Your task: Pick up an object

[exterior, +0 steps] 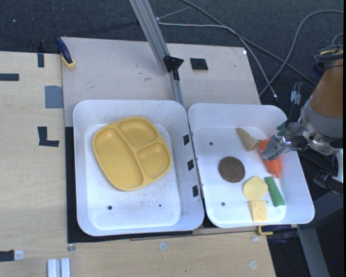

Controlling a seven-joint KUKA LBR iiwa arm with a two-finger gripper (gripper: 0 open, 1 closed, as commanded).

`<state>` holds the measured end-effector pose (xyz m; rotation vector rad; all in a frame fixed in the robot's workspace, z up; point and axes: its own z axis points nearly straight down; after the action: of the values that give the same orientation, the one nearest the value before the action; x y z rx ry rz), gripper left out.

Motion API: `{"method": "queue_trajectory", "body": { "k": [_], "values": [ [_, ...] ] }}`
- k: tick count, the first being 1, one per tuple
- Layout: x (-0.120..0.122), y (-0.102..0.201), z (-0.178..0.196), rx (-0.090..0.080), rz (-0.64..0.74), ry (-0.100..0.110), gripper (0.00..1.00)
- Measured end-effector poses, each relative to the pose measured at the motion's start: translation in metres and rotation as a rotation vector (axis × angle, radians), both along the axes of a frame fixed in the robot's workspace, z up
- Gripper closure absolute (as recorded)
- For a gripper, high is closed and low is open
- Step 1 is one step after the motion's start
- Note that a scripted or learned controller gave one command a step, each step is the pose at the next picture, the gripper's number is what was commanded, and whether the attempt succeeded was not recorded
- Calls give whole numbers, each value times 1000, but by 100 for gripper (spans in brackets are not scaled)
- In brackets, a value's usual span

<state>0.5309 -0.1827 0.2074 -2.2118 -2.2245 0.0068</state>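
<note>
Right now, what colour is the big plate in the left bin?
Yellow; the plate shows best in the camera view.

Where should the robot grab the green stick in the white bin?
Probably across the middle of the green stick, coming straight down from above. It lies flat, long and narrow, so its thin width suits a pinch. The yellow round piece sits close on one side, so aim carefully.
</note>
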Motion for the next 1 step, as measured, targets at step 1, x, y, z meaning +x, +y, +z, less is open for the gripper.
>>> {"method": "queue_trajectory", "body": {
  "k": [1],
  "values": [
    [0, 3, 25, 1, 0, 2, 100]
  ]
}}
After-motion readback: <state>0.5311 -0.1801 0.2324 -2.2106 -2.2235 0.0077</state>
